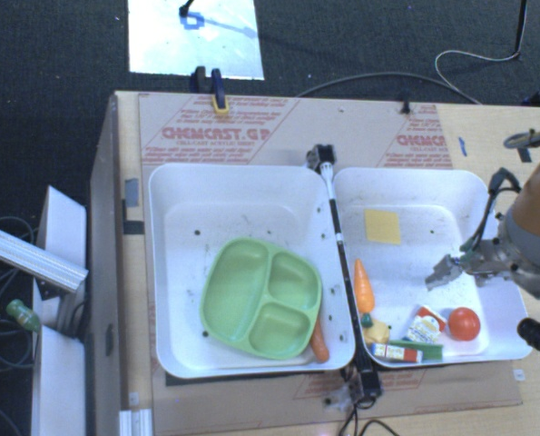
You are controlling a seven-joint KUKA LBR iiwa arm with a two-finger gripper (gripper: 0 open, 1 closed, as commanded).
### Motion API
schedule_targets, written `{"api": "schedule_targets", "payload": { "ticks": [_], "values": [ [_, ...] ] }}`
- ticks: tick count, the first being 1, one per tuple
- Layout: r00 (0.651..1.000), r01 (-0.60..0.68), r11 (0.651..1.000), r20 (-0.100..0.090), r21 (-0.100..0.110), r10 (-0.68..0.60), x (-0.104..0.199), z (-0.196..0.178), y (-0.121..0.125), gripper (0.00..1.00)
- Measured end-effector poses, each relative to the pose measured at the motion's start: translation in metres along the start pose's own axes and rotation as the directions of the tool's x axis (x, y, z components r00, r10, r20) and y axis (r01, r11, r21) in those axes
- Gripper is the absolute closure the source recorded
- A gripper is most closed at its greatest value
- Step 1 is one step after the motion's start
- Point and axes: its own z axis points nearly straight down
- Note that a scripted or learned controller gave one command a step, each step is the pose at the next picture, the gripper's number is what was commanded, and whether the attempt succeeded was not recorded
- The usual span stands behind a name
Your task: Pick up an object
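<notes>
The gripper [444, 273] hangs with fingers spread, holding nothing, above bare bin floor; closing here grabs air, since the tomato [465, 323] lies at its five o'clock.

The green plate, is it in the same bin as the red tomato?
No, the green plate lies in the left bin, while the tomato is in the right bin.

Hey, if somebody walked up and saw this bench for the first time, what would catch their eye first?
Probably the green divided plate, lying large in the left bin with a carrot at its lower right edge. Next, the right bin: a yellow square near its back, another carrot by the divider, and a red tomato among small packets at the front. The gripper hangs over that bin, above the tomato.
</notes>
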Motion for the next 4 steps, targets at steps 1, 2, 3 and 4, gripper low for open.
{"api": "schedule_targets", "payload": {
  "ticks": [1, 2, 3, 4],
  "values": [
    [1.000, 0.004, 1.000, -0.002, 0.003, -0.004, 0.040, 0.044, -0.001, 0.00],
    [1.000, -0.001, 1.000, 0.001, 0.001, 0.001, -0.027, 0.052, -0.001, 0.00],
    [1.000, 0.002, 1.000, 0.001, -0.001, -0.002, -0.026, 0.041, 0.000, 1.00],
    [1.000, 0.001, 1.000, 0.001, -0.001, -0.001, -0.026, 0.042, 0.000, 0.00]
  ]
}}
